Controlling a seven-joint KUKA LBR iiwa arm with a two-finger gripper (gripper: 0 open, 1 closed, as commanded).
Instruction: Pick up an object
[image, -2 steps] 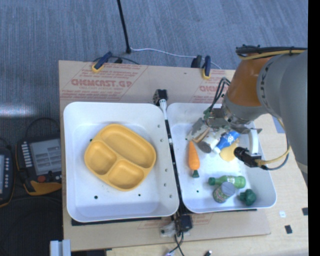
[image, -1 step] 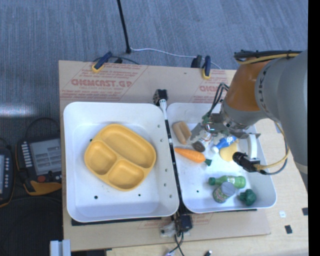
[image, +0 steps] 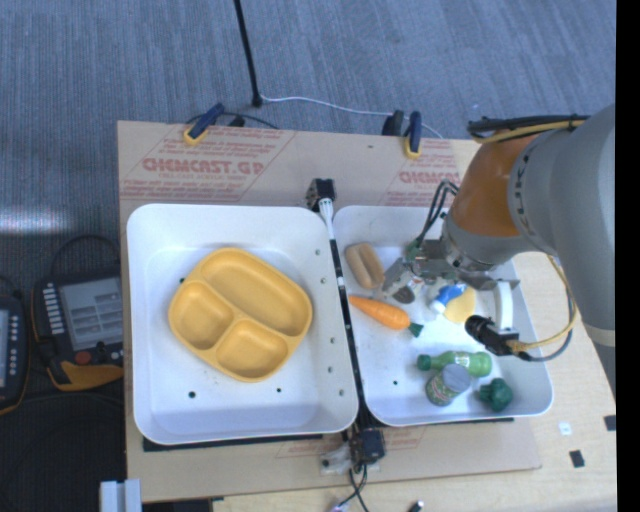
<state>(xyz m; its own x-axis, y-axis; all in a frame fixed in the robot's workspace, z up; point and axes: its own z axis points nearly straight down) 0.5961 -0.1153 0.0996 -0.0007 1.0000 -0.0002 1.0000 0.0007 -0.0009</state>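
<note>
Grey arm (image: 560, 190) lowers its gripper (image: 408, 283), grip state unclear, just above the carrot (image: 380, 313).

Light is bright and even, falling from above, with no hard shadows; soft grey shade lies under the yellow tray (image: 241, 313) and along the inner walls of the left bin (image: 160, 400). Both white bins run close to overexposed, and the right bin (image: 530, 395) loses surface detail to glare. The picture is low in resolution and slightly soft, so small items by the arm (image: 530, 200) smear together. The carpet (image: 100, 60) shows faint grain, and a pale washed patch sits at the left edge
</note>
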